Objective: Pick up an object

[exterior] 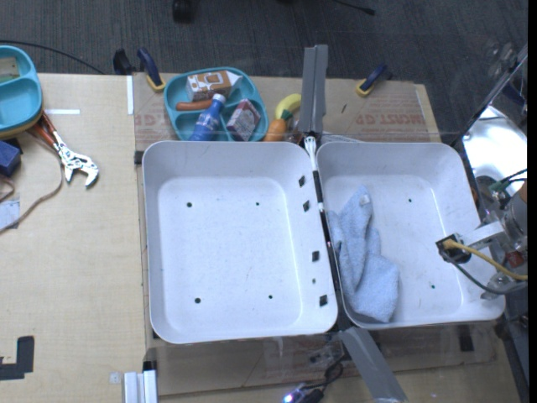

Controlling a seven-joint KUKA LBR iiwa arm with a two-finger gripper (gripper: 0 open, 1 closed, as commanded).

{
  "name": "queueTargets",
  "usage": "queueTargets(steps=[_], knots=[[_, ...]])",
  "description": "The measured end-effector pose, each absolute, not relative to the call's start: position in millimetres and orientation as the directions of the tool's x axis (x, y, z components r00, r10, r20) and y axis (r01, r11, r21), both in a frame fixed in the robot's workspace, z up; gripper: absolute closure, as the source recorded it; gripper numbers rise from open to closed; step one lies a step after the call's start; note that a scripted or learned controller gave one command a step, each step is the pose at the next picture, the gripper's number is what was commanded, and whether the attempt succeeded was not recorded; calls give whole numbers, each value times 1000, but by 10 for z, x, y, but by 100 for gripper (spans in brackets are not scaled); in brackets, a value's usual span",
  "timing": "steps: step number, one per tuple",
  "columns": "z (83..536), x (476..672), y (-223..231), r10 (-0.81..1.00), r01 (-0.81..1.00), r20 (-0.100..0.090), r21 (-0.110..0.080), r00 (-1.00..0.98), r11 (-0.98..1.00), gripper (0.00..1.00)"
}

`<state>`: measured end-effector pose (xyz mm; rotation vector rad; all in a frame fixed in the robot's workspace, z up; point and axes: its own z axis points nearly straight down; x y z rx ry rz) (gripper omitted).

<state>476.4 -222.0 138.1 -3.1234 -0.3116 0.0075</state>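
Pale-blue cloth [367,263] lies crumpled along the left wall of the right bin [419,217]. Best pinch a raised fold at its bunched near end. Jaws wait by the bin's right edge; I cannot tell how far open they are.

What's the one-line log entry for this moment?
arm: at right bin far-right rim | blue cloth: lying in right bin, ungrasped

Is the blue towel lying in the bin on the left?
No, the light blue towel lies crumpled in the right bin, close to that bin's left wall.
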Motion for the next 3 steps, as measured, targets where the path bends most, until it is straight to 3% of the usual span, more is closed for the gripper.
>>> queueTargets(steps=[1,2,3], knots=[[1359,4766,-2220,197,197,-4,-3,980,-980,0],[905,4921,-1917,263,263,-4,-4,965,-965,0],[1950,5184,-1604,402,402,-3,-1,915,-915,0]])
